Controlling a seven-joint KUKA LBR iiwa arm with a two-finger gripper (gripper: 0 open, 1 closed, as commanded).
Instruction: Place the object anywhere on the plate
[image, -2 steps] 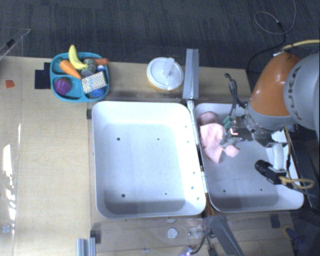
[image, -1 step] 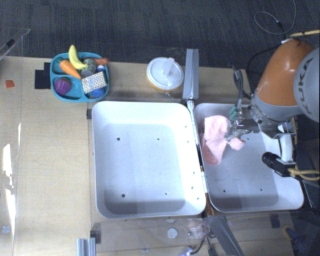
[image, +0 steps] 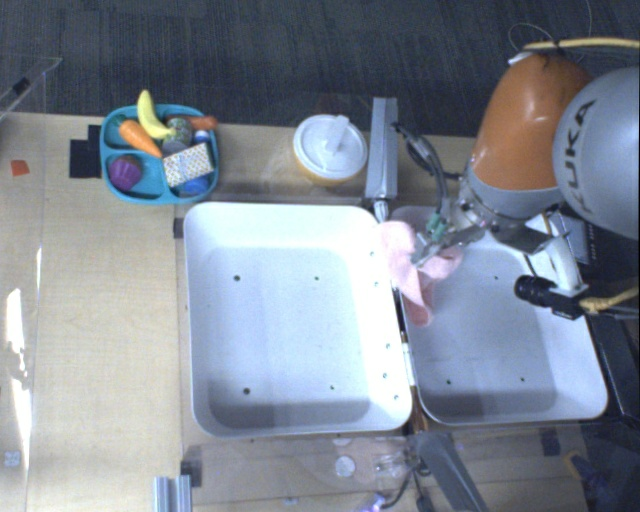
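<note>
Bins first, as I see them from the overhead camera: two shallow white plastic bins sit side by side, the left bin (image: 290, 320) showing only its bare floor with small holes, the right bin (image: 510, 350) carrying a soft pink cloth-like object (image: 405, 265) at its ten o'clock corner. That pink object drapes against the shared rim between the two bins, its lower end hanging down inside the right bin.

At eleven o'clock from the left bin I see a blue compartmented tray (image: 150, 155) on the wooden bench, holding a yellow toy banana (image: 150, 115), an orange toy carrot (image: 138, 135), a purple round toy (image: 125, 172) and a speckled block (image: 190, 160). At twelve o'clock from the left bin stands a round white-and-yellow plate (image: 330, 147).

The grey-and-orange arm comes in from three o'clock. Its metal two-finger gripper (image: 437, 243) is down at the pink object's right edge, touching it. I cannot tell how far apart the fingers stand, or whether the cloth lies between them.
</note>
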